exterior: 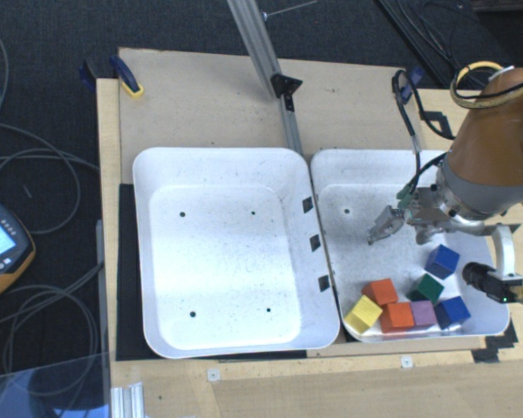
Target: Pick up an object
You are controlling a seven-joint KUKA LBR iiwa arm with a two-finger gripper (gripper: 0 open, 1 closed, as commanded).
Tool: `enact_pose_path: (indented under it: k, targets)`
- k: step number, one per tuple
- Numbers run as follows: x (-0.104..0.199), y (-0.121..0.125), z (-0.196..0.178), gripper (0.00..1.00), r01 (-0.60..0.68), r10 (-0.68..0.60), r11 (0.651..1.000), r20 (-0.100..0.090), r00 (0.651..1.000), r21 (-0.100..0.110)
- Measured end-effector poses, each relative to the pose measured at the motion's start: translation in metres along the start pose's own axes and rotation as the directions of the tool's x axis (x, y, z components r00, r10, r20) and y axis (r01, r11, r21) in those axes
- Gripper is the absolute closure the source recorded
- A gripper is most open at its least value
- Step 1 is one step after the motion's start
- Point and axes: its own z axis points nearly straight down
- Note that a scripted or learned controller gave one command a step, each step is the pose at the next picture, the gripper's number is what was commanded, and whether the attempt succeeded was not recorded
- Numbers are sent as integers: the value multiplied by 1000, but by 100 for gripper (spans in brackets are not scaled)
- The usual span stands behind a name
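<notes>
Two shallow white bins sit side by side on the worktop (209,85). The left bin (157,181) takes the middle of the worktop; the right bin (349,168) runs to the right edge.

All the blocks lie in the right bin, bunched against its wall nearest the worktop's front edge and toward the front right corner. Judgement: the bin probably dips that way, or the blocks get dropped there, so they gather in one heap.

Count, seven blocks:
- blue, two: one (443,259) set back from the heap, one (453,310) at the front wall
- orange, two: (383,291) and (397,316), touching
- yellow, one (363,313), leftmost, tilted against the wall
- green, one (430,287)
- pale purple, one (424,313), between the front orange block and the front blue block

The tool (385,225) hangs over bare bin floor, toward the bin's back half, apart from the heap. Nothing sits between its fingers; they point toward the left bin. Whether they are spread or pressed together I cannot tell from this slant.

Judgement: no block is picked yet; the set-back blue block is the nearest candidate.
</notes>
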Motion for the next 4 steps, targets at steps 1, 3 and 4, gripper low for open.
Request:
enact_pose_path:
  k: [1,3,4]
  targets:
    - [13,-25,4,0,0,0,1000,-1,1000,1]
    - [-104,-22,104,0,14,-14,1000,-21,1000,4]
    - [-32,0,103,0,9,-9,1000,-4,1000,-3]
